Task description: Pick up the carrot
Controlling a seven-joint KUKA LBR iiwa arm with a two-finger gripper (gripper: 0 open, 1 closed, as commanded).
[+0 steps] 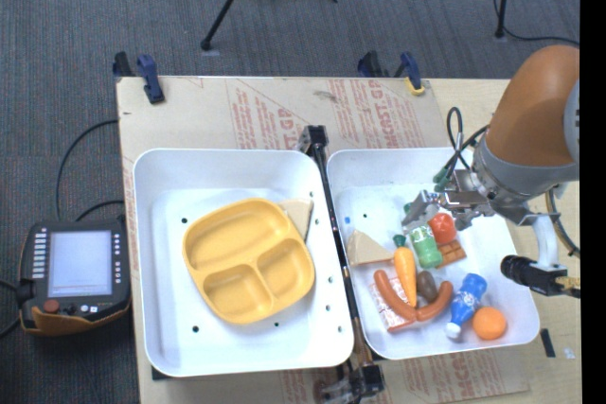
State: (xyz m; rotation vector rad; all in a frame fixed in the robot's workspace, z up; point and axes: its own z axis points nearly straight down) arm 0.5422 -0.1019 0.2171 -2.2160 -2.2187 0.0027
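Observation:
The carrot, orange with a green top, lies in the right bin among other toy food, pointing toward the front. My gripper hangs over the same bin, just above and to the right of the carrot's green end, close to a green bottle and a red item. The carrot rests on the bin floor, apart from the gripper.
Two sausages, a brown piece, a blue bottle, an orange ball and a cheese wedge crowd around the carrot. The left bin holds a yellow divided plate. A teach pendant sits at the left.

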